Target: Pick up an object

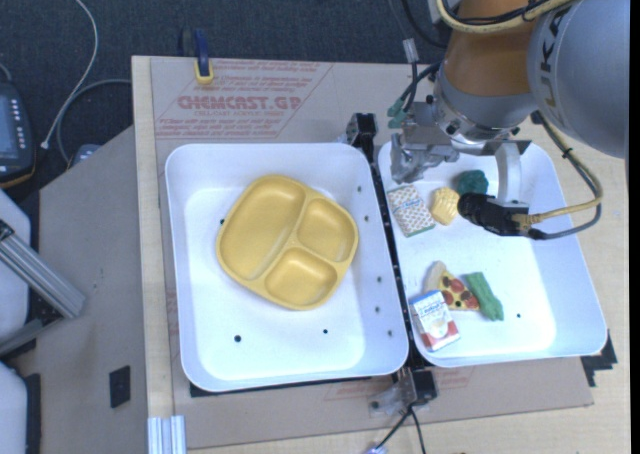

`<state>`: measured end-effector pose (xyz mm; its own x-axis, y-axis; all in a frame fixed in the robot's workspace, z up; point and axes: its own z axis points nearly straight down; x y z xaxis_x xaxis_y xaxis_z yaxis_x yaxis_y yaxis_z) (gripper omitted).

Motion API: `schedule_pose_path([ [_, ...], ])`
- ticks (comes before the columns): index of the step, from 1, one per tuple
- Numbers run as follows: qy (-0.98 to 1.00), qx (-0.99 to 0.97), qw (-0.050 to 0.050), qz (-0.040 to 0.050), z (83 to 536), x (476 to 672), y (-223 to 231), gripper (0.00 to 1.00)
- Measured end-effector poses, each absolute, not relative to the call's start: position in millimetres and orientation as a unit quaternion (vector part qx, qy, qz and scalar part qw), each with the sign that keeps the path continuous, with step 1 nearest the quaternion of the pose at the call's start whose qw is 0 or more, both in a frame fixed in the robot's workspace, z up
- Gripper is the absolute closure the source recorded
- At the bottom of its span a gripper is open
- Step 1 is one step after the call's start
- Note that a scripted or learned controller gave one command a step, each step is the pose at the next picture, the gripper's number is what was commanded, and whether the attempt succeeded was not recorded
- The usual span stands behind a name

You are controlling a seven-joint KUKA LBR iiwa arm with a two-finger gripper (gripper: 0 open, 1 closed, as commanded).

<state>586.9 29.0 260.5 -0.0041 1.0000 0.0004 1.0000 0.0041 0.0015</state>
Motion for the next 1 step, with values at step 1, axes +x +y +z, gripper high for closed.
schedule_pose_path([
  [1, 0.709, 0.705, 0.001, 0.0012, 259.6, 608.5, 74.5, 1.00],
])
